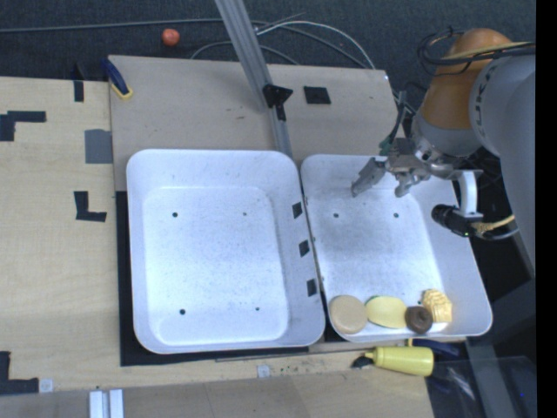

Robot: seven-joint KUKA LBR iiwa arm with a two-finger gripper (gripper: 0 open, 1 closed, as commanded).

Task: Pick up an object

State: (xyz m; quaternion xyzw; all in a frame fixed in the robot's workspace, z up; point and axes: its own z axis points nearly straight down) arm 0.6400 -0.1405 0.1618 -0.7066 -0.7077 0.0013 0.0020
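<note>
Seen from above at a slant: a pale wooden bench [52,259] bearing two shallow white bins side by side. All places below given relative to the right bin [383,233].

Largest: the left bin [213,251], touching the right bin's left wall, its floor speckled grey. Next: the grey arm [513,103] with its orange band [461,85], reaching in over the right bin's far right corner. A slanted metal pole [248,55] beyond the right bin's far left corner.

The gripper [383,184] hanging over the right bin's far end, fingers spread apart, nothing between them, well apart from the objects.

Objects clustered along the right bin's near wall: a round tan disc [347,314] at the left of the row, a pale yellow oval piece [384,311] just beside it, then a small dark brown ring [419,319] touching a yellowish lumpy item [438,305] at the near right corner.

Just outside the right bin's near wall: a yellow tool with a black tip [402,360] lying on the bench. Far beyond the bins, on dark carpet: a small orange ball [171,36].
</note>
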